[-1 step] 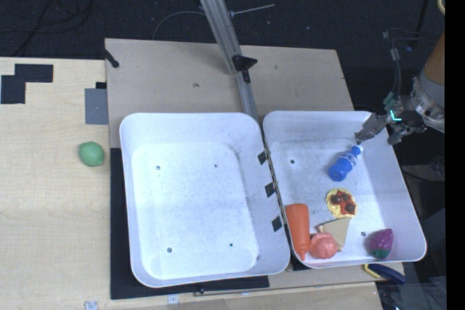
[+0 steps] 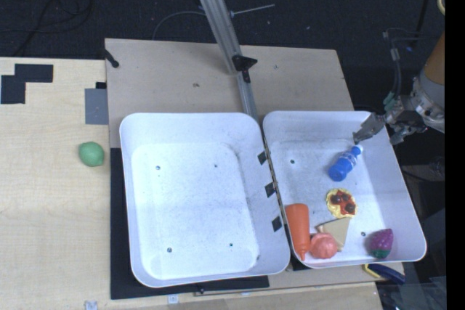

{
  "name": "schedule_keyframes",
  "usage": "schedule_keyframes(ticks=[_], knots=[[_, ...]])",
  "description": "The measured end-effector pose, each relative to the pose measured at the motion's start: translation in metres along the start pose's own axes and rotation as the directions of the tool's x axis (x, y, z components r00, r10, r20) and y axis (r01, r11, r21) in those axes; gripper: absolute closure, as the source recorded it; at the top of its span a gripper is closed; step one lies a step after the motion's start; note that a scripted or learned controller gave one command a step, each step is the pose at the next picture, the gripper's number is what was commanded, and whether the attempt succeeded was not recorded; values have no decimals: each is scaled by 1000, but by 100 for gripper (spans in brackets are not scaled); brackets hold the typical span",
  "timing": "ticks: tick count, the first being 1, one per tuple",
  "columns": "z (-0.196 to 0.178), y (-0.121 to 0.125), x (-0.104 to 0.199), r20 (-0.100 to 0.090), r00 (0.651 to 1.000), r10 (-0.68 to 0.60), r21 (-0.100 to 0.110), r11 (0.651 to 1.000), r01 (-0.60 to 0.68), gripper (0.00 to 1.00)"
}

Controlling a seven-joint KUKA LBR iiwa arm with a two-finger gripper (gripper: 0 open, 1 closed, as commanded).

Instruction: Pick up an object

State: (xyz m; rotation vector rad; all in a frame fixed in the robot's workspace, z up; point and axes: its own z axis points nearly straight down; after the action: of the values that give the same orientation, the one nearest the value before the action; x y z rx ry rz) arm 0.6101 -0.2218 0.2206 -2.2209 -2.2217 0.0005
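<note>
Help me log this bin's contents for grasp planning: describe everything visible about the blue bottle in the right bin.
The blue bottle is a small toy-like piece, seemingly plastic, with a rounded deep-blue body and a narrower, lighter neck and cap. It lies on its side on the floor of the right bin, in the upper right part, cap end aimed up and right toward the gripper, which sits just above it near the bin's rim. Nothing touches it but the bin floor; the yellow and red piece lies apart below it.

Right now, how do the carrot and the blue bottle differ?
The carrot is orange and lies near the right bin's front left corner; the bottle is blue, farther back, just below the end effector. The carrot touches a pink ball; the bottle lies alone. Both lie flat in the right bin.
</note>
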Motion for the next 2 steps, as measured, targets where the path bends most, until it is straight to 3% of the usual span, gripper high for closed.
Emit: schedule_keyframes(ticks=[2], knots=[[101,7,11,-1,1000,0,4,1000,0,0]])
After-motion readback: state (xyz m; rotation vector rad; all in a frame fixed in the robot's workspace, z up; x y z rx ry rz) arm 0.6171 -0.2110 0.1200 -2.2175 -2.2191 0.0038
